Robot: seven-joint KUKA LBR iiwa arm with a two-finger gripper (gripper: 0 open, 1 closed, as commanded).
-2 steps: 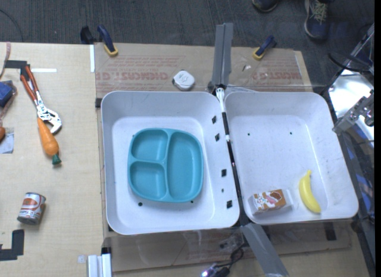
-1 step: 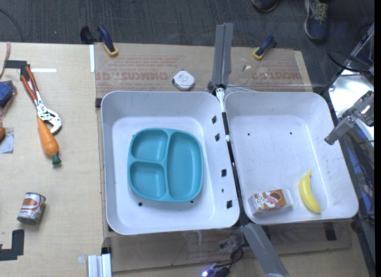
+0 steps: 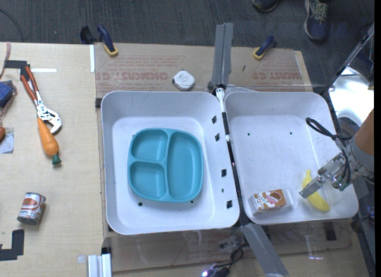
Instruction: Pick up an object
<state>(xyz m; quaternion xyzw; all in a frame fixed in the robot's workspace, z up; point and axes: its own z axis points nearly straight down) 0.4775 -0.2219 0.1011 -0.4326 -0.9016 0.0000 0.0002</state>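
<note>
The pincer (image 3: 314, 186) sits low in the right bin (image 3: 268, 121), at that bin's near right corner, on the arm entering from the right edge of the view. Its metal fingers (image 3: 324, 174) point left and down toward a yellow banana-shaped object (image 3: 315, 197). The fingertips are at or touching the top of that object. Whether the fingers are spread or closed cannot be told, and no object is visibly between them.

The yellow object lies on the bin floor close to the right wall. Just left of it, apart from it, a small printed box (image 3: 271, 201) lies flat near the front wall. A black cable loop (image 3: 321, 130) hangs over the same bin behind the pincer.

The left bin (image 3: 116, 151) holds a teal divided plate (image 3: 166, 165) with three compartments, lying flat near the centre.

On the surface (image 3: 59, 228) left of the bins lie a pair of pliers (image 3: 38, 106), a toy carrot (image 3: 49, 142) and a small can (image 3: 31, 207). A tape measure (image 3: 184, 80) rests on cardboard behind the bins.
</note>
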